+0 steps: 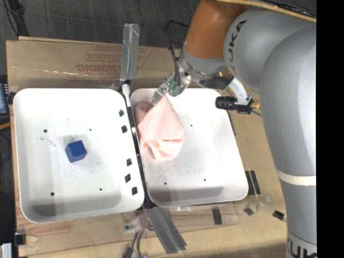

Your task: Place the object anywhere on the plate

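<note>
Because my claw (173, 88) is clenched on the top corner of the pink cloth (159, 130), it hangs draped over the right bin (215, 160), clear of the blue cube (76, 150).

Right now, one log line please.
gripper: shut on pink cloth | cloth: hanging over right bin | blue cube: left bin

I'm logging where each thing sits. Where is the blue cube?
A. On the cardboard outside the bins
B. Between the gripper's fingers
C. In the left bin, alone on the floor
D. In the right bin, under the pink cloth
C: the blue cube sits in the left bin, apart from the pink cloth in the right bin.
</note>
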Tool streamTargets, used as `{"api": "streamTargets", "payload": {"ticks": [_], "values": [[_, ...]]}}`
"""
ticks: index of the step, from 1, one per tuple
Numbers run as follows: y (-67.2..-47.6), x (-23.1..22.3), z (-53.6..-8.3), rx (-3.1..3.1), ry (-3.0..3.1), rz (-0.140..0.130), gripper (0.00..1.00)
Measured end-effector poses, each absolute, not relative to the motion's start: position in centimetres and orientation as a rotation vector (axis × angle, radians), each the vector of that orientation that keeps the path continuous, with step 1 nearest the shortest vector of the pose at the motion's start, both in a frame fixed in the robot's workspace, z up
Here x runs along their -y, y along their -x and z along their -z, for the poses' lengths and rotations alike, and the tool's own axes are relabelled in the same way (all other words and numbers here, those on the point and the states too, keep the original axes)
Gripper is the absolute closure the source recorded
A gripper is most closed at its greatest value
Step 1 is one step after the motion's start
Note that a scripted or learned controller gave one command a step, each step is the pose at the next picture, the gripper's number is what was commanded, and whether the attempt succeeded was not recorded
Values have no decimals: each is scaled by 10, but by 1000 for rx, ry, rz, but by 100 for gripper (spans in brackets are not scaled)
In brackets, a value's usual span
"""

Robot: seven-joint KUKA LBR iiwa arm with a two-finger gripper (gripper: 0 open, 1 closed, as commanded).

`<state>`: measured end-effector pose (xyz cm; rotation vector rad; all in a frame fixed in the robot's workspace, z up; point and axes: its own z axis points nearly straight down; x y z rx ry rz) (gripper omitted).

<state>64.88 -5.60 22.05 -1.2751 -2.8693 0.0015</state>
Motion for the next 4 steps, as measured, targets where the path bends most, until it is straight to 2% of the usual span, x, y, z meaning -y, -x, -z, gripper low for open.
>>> {"api": "streamTargets", "payload": {"ticks": [1, 2, 3, 4], "values": [[-649, 54, -231, 2875, 1266, 0, 100], [-631, 5, -241, 3069, 658, -2, 100], [-617, -42, -229, 3138, 31, -2, 100], [-592, -90, -238, 3140, -10, -3, 100]]}}
